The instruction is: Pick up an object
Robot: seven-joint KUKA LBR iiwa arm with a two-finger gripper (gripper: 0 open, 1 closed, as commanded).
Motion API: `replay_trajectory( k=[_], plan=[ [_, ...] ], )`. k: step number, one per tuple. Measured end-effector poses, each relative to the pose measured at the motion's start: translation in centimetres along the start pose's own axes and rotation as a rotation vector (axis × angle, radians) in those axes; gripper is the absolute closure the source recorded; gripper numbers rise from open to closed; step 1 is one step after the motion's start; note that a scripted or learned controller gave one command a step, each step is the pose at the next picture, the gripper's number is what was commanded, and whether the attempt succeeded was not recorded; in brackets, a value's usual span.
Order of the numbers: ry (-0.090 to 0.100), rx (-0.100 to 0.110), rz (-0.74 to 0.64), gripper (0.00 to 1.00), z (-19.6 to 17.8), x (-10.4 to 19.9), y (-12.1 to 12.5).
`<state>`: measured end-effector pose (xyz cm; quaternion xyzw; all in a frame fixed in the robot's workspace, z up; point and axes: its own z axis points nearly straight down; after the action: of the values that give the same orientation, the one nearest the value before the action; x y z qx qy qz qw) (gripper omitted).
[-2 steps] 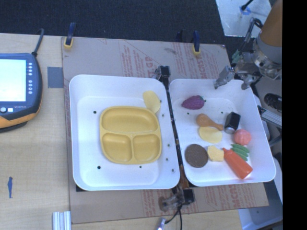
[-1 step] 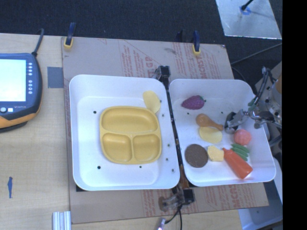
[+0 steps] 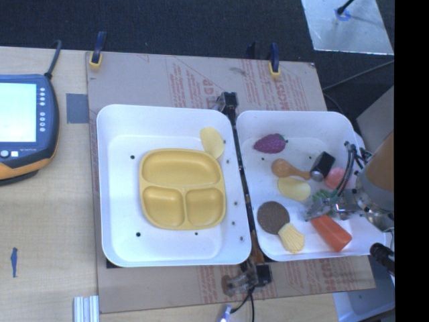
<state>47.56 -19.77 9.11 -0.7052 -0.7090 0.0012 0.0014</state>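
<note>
- Reaching in from the right, the gripper [image 3: 326,205] sits low over the right bin [image 3: 303,122], its metal tip close above the orange block [image 3: 331,232]; whether the jaws stand apart or closed cannot be told from this slant, and nothing is seen held between them.
- Just beside the tip lie the pale yellow piece [image 3: 294,188] and a pink piece [image 3: 335,176], so the crowding is tight here; the orange block looks the nearest candidate for the pick.
- A good grasp likely calls for centring over the block's narrow width and coming straight down, so neighbours are not nudged.
- Farther out in the same bin are the brown round piece [image 3: 273,215] with a cream brush-like piece [image 3: 291,237], a wooden spoon [image 3: 289,170], a small black object [image 3: 322,163] and a purple piece [image 3: 269,143].
- The left bin [image 3: 120,186] holds a yellow divided plate [image 3: 182,188] and a pale yellow slice [image 3: 212,141], well apart from the arm.
</note>
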Motion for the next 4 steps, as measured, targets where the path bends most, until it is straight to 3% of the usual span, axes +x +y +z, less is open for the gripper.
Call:
replay_trajectory(
  k=[1, 2, 3, 4],
  plan=[
    [-0.001, -0.001, -0.002, 0.0, -0.1, 0.8, 6.3],
    [0.0, 0.0, 0.0, 0.0, 0.0, 2.1, 0.7],
    [-0.001, 0.001, -0.005, 1.0, -1.0, 2.0, 0.7],
    [-0.001, -0.002, -0.002, 1.0, -1.9, 7.3, 1.8]
  ],
)
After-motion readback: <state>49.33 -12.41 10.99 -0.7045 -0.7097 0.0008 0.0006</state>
